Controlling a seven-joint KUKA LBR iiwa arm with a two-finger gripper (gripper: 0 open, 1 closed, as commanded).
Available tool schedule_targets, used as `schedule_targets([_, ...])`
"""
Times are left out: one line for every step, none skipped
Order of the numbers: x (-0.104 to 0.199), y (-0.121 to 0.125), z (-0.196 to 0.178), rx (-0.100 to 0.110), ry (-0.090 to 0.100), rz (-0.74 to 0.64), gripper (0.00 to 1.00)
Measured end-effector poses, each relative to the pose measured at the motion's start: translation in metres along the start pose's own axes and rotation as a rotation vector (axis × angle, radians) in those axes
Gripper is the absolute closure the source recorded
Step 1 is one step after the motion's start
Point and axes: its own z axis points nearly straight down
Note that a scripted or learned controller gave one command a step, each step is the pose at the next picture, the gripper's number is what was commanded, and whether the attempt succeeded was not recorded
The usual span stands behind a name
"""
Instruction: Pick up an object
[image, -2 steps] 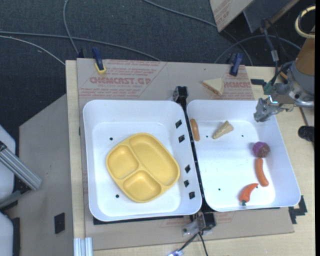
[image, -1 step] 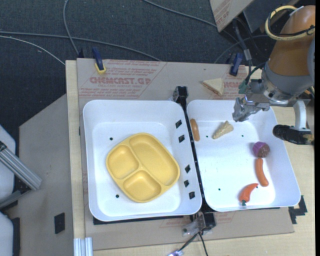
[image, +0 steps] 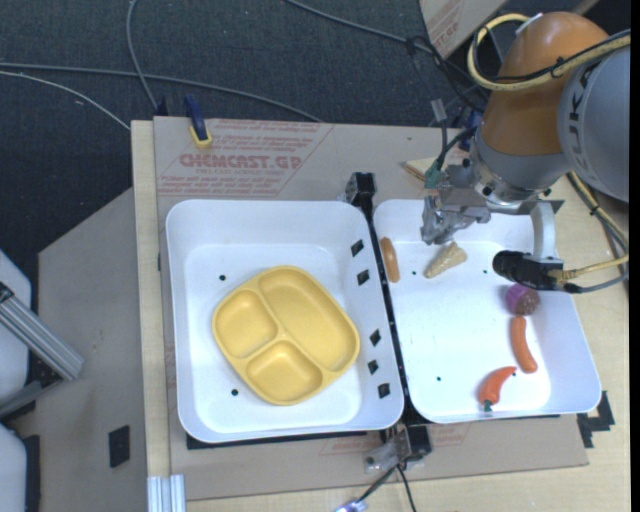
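My gripper (image: 439, 232) hangs over the back left part of the right bin (image: 455, 330). Just in front of its tip lies a tan wedge-shaped piece (image: 445, 261), close to it or touching it; I see nothing lifted. A small orange-brown oblong piece (image: 389, 260) lies by the bin's left wall. Toward the right side sit a purple round item (image: 520, 297), an orange-red sausage (image: 523, 344) and a red pepper-like piece (image: 497, 382) with a green stem.
The left bin (image: 195, 300) holds a yellow three-compartment plate (image: 285, 333). A black clip row (image: 368, 300) runs along the divide between the bins. A black cable plug (image: 520, 267) and yellow cable hang from the arm over the right bin.
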Motion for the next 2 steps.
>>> schedule_targets([0.058, -0.010, 0.003, 0.000, 0.000, 0.000, 1.00])
schedule_targets([0.112, -0.013, -0.001, -0.004, 0.000, 0.001, 1.00])
